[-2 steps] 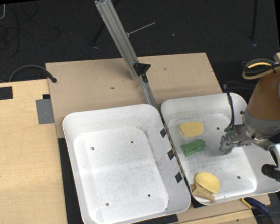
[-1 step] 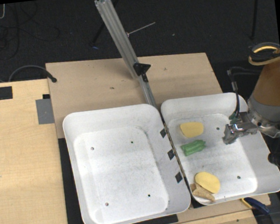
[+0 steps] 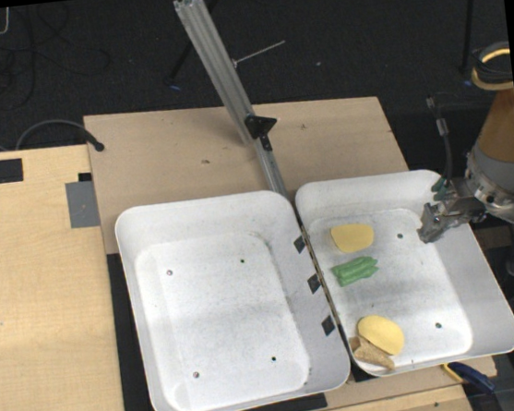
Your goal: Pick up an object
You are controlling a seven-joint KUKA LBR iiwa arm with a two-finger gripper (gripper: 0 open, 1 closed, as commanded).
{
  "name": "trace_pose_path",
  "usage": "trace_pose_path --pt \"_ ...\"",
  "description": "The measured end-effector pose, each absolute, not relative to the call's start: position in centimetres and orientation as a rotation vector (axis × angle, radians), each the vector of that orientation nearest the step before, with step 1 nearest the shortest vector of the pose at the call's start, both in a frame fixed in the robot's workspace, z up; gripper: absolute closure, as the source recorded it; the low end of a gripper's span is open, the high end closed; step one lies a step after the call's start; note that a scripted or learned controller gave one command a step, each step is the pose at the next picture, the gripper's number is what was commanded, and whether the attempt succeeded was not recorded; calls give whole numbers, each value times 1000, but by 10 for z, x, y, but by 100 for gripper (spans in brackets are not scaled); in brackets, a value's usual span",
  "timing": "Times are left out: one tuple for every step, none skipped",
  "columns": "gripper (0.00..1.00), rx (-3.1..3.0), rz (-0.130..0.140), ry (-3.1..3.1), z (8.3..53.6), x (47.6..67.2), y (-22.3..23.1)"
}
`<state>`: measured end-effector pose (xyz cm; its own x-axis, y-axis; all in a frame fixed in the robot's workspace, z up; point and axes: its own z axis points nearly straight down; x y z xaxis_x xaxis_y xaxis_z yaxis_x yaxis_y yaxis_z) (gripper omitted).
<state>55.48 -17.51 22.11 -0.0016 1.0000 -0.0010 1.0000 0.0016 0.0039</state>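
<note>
The tool [image 3: 431, 222] hangs over the right edge of the right bin [image 3: 473, 299], with the arm [image 3: 502, 156] reaching in from the right. Whether the tool is clenched or released cannot be told from this angle; nothing is seen held in it.

Everything worth picking lies in the right bin, and all of it lies to the left of the tool, toward the divider between the two bins. The nearest piece is a pale yellow slab [image 3: 352, 237] at about the same height in the view as the tool, so a nearly straight leftward reach would meet it. Just below the slab, close but apart, lies a green piece [image 3: 354, 271]; its long axis runs left to right with a slight tilt, so a grip across its short side would probably suit it best. Further toward the front corner sit a round yellow piece [image 3: 381, 333] and a tan scrap [image 3: 373, 354] touching it, pressed near the bin wall, which would likely make them awkward targets.

The left bin [image 3: 214, 307] sits well apart from the tool. The coming move most likely calls for travel leftward across the right bin, then a descent.
</note>
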Motion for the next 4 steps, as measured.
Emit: trace_pose_path --pt "100 2218 2 2221 264 552 -177" --pt "100 2220 0 2229 269 549 -121" --pt "100 2221 -2 2228 261 551 -78" --pt "100 2221 -3 2229 259 554 -34"
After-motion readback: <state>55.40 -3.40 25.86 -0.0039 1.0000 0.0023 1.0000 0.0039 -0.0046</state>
